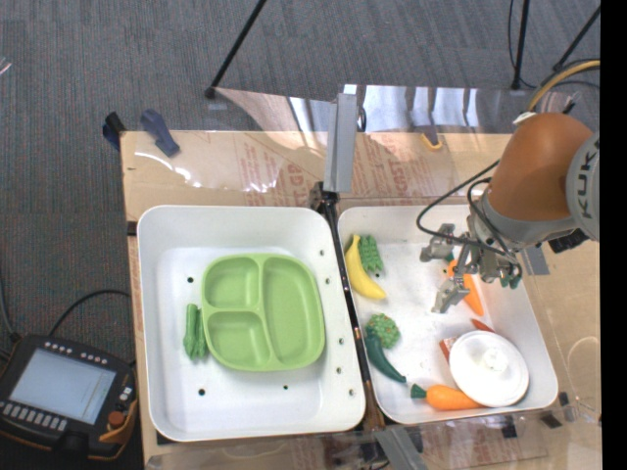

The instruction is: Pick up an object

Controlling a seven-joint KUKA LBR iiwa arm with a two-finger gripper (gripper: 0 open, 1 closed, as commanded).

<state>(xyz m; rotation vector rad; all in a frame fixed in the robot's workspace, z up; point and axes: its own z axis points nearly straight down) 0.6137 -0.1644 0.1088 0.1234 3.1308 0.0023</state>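
- The gripper (pixel 460 280) hangs over the right bin (pixel 411 231), its fingers spread apart around the upper end of an orange carrot (pixel 473 295), not visibly clamped on it.
- The carrot lies by the bin's right wall, just above a white plate (pixel 488 368).
- A banana (pixel 361 270) lies well apart to the left.
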